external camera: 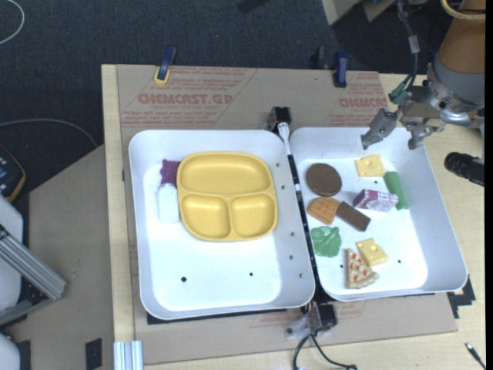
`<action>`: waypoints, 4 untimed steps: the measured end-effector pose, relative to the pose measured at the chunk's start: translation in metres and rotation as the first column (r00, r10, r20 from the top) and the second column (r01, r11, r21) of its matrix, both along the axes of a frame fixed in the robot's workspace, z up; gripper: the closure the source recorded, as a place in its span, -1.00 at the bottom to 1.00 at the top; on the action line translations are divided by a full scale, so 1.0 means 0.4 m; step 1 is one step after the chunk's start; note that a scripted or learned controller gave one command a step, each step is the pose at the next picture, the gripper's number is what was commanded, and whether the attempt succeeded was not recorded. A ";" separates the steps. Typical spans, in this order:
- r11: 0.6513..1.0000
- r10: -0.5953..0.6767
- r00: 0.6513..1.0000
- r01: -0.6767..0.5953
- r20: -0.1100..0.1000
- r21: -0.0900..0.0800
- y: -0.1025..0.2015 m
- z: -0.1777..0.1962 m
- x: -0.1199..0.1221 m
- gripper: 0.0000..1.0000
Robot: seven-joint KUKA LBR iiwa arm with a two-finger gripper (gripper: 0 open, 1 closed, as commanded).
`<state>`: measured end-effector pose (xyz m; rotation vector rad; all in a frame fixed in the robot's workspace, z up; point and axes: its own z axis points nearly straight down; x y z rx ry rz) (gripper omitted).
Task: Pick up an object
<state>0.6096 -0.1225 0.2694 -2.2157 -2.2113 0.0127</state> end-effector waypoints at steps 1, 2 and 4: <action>1.000 0.002 1.000 -0.002 0.012 -0.002 0.000 0.018 0.005 -1.00; 1.000 0.000 1.000 0.000 0.006 -0.001 -0.018 -0.128 -0.010 -1.00; 1.000 0.001 1.000 -0.001 0.007 0.000 -0.015 -0.404 -0.037 -1.00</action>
